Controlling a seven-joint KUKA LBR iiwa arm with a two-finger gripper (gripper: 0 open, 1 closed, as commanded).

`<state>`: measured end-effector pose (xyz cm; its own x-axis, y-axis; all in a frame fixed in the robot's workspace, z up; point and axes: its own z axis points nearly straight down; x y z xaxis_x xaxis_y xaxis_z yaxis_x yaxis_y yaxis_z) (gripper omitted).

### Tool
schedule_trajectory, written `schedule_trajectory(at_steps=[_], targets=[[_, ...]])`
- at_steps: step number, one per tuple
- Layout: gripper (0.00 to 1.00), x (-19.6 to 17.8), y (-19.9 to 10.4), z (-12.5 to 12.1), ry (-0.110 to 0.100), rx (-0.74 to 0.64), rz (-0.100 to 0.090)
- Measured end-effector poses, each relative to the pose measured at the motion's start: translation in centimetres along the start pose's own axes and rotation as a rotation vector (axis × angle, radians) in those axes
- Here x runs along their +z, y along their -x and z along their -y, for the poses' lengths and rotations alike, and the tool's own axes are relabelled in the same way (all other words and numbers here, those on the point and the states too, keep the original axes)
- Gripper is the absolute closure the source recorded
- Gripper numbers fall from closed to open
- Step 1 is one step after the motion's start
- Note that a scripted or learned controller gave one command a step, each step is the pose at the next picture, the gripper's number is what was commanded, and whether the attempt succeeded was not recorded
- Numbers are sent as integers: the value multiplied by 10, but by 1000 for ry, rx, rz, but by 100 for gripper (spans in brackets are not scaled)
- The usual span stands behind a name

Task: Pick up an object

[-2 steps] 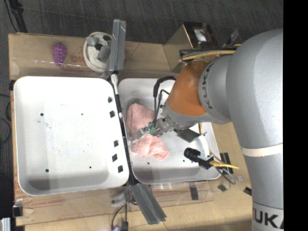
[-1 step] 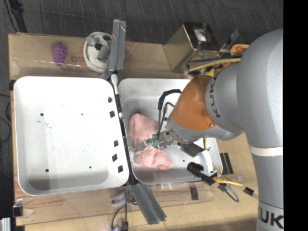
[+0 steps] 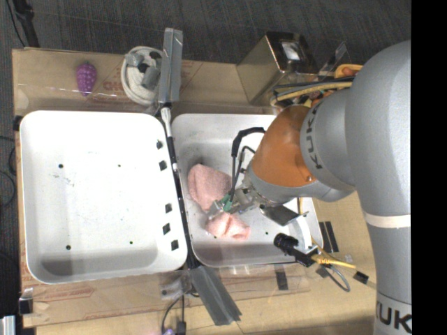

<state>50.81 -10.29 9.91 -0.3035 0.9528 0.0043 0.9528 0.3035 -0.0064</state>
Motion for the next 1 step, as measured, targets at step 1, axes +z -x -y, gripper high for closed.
schedule_trajectory(at_steps=[1], targets=[[100,-92,-21,-62,2,205,2]])
